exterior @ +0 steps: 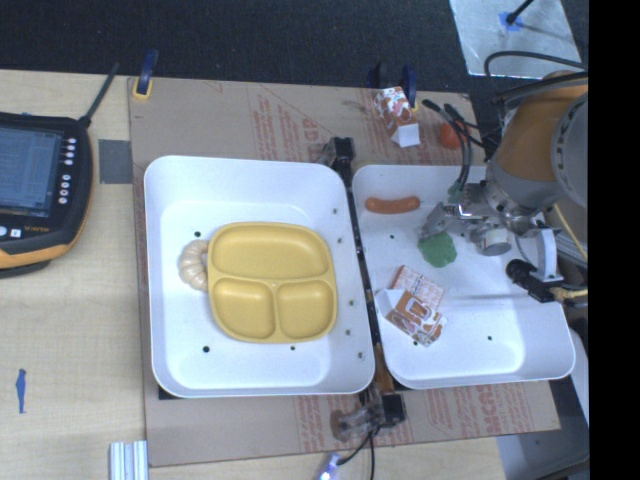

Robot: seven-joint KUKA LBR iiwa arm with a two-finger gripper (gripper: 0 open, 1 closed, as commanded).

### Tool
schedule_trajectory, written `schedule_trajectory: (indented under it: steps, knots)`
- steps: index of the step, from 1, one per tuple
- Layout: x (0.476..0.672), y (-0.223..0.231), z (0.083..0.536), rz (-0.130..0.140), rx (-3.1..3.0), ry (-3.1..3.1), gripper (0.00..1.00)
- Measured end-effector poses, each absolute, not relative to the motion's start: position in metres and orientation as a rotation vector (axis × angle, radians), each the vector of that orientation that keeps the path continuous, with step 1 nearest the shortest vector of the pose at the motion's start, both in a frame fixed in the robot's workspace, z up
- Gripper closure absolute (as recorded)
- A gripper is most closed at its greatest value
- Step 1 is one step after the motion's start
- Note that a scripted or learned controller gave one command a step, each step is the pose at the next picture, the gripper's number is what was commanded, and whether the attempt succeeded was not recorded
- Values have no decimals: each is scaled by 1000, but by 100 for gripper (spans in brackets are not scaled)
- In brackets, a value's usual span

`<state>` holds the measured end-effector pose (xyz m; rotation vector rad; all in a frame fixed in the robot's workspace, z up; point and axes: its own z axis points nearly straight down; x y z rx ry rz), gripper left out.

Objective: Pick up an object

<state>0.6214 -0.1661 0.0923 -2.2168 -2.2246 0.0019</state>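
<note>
Item, pick-up at approach stage: gripper [437,230], finger state indiscernible, low over green object [437,251] lying directly beneath its tip in right bin [520,353]; next needs confirmed closure, then lift.

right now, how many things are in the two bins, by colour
yellow: 1, the divided plate in the left bin
beige: 1, the lumpy item touching the plate's left edge
reddish: 1, the sausage in the right bin
green: 1, the lump
brown and white: 1, the carton
total: 5

Bench [70,348] with two bins [180,358]
</note>
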Motion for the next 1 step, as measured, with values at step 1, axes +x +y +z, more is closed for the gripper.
schedule_trajectory:
  steps: [1]
  knots:
    - [615, -136, 92, 6, -2212, -2226, 0]
